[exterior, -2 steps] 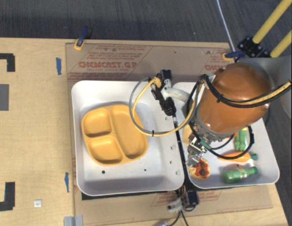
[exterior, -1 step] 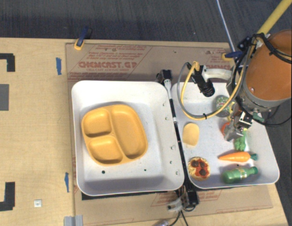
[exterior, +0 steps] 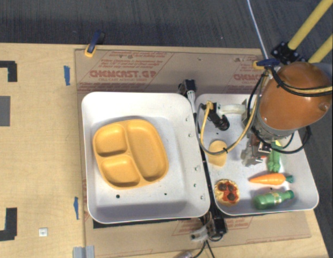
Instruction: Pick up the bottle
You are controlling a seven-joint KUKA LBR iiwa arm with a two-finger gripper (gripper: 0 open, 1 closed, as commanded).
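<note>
- Green toy bottle lies on its side near the front edge of the right bin, neck toward the right, just in front of the toy carrot.
- Looks like light, hard plastic; round and smooth, so likely to roll or slip. Best taken across the wide body, not the neck.
- Gripper sits behind the carrot, apart from the bottle, carrot between them.
- Can't tell whether it's released or clenched; nothing visibly in it.

A robot lab; taped bench; two white bins; loose cables; toy food.
</note>
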